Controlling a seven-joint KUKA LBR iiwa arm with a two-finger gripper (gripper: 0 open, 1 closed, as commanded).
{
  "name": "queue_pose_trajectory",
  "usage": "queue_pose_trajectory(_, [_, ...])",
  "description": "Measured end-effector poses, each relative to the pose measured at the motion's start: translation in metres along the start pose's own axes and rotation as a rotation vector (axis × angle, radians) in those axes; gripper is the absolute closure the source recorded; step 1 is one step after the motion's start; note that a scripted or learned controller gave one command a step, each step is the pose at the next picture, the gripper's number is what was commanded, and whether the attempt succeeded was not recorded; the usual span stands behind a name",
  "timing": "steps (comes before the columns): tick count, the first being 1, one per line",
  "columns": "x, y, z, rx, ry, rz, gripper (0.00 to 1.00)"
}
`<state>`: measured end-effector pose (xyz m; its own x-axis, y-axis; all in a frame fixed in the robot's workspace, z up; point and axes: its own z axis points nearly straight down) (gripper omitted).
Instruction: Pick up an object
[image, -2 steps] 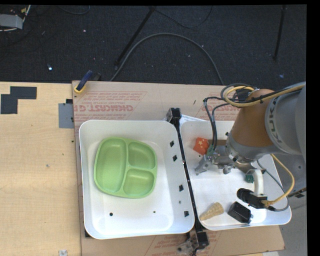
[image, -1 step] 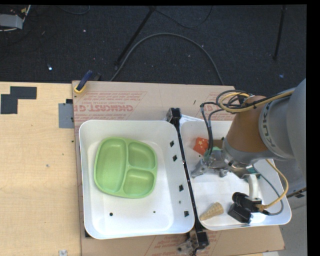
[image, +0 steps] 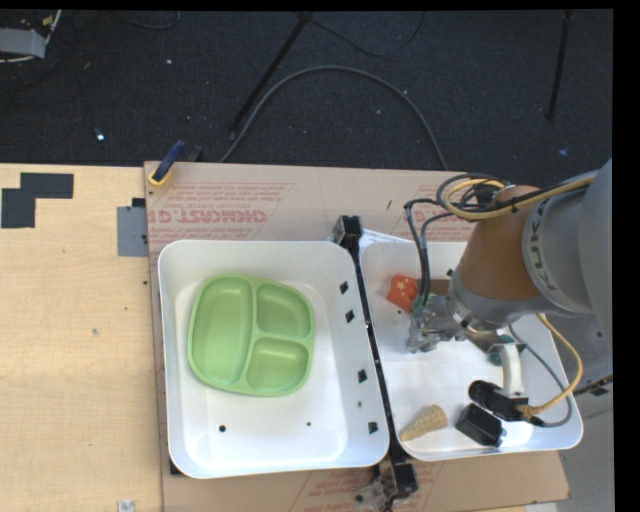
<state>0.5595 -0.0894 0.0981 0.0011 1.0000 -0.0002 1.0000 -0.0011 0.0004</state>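
Dark carpet (image: 400, 60) is being shown behind the bench, and black cables (image: 330, 75) are lying across it. At the left side, a pale wooden bench top (image: 70, 350) is being seen, and just beside it a sheet of brown cardboard (image: 250, 200) is lying under both bins.

The left bin (image: 260, 440) is being occupied by a green plate (image: 252, 335) with three compartments. This plate is lying flat and is placed nearer to the left wall of its bin than to the right wall. A black strip (image: 360, 340) is running between the two bins.

In the right bin (image: 440, 385), a red-orange piece (image: 402, 291) is lying in the far left part, near the black strip. The gripper (image: 424, 335) is being held low over the middle of this bin, close to the red-orange piece, on its near right side. Whether the gripper is wide or narrow cannot be told, because it is being covered by the wrist. A tan cone-shaped piece (image: 424, 422) is lying on its side near the front wall of the right bin, apart from the gripper.

At the right, the grey arm (image: 565, 250) is reaching in over the bin, and its orange band (image: 495, 255) is being seen above the wrist.
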Motion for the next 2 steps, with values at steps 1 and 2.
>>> queue_pose_trajectory(1, [-0.01,0.004,-0.055,-0.004,-0.001,0.001,1.0])
queue_pose_trajectory(2, [-0.015,-0.002,-0.114,-0.004,0.0,0.0,1.0])
